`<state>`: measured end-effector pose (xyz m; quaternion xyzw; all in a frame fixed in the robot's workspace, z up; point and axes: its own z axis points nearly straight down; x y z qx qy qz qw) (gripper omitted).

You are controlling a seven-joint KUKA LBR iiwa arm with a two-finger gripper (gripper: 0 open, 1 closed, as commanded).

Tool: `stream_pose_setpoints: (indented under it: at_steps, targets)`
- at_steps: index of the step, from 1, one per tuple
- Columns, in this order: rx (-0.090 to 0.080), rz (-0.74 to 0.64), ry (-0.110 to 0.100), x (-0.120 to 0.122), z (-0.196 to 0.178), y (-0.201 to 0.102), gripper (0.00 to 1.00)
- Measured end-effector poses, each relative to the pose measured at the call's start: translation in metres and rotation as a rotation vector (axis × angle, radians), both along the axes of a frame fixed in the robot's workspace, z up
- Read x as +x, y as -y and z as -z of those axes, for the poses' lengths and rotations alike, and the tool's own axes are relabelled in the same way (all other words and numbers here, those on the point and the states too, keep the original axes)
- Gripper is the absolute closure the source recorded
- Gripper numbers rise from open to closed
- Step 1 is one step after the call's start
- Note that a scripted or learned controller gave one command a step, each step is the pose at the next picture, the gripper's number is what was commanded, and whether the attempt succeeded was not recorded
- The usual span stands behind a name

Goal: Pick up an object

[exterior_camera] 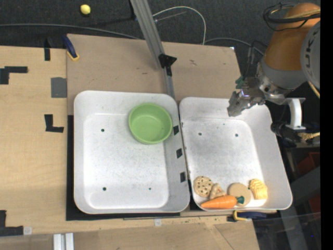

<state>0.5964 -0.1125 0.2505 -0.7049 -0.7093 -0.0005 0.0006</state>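
While the carrot (225, 202) lies along the near edge of the right bin (218, 145), a cookie (202, 185), a round biscuit (239, 191) and a yellow piece (258, 189) sit just behind it. Farther back, a green bowl (150, 123) rests in the left bin (88, 155). At the right bin's far corner, the arm (289, 46) angles down, gripper (238, 104) hovering, holding nothing; whether it is apart or together cannot be told.

Only part of a dark "UK" shows on the arm's (291, 40) casing.
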Motion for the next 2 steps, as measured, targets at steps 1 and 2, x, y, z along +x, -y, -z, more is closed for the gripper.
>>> stream_pose_setpoints:
  at_steps: [1,2]
  targets:
    - [0.000,0.000,-0.002,-0.018,0.000,-0.053,1.00]
    - [0.000,0.000,-0.002,-0.016,0.006,-0.108,1.00]
